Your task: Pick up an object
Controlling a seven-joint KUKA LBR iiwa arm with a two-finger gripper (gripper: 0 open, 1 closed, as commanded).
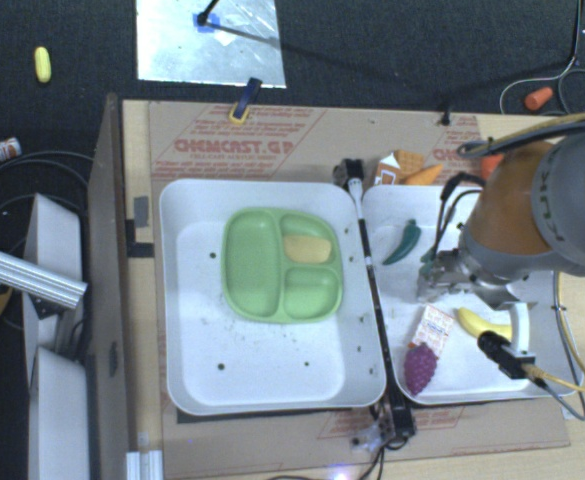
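The right white bin (397, 203) holds a dark green pepper-like piece (404, 242) near its back left. At the front left a purple grape bunch (421, 367) lies below a small white and red packet (433, 325), and a yellow banana (481, 321) is just right of the packet. My gripper (435, 276) hangs low over the middle of this bin, under the grey arm with its orange band (517, 203). It is just above the packet and right of the green piece. Nothing shows held in it.
The left bin (197, 368) bears a green divided plate (262, 263) with a yellow item (307, 249) in its upper right compartment. An orange carrot (425, 175) and a small carton (390, 171) lie behind the right bin. A black ridge (369, 278) divides the bins.
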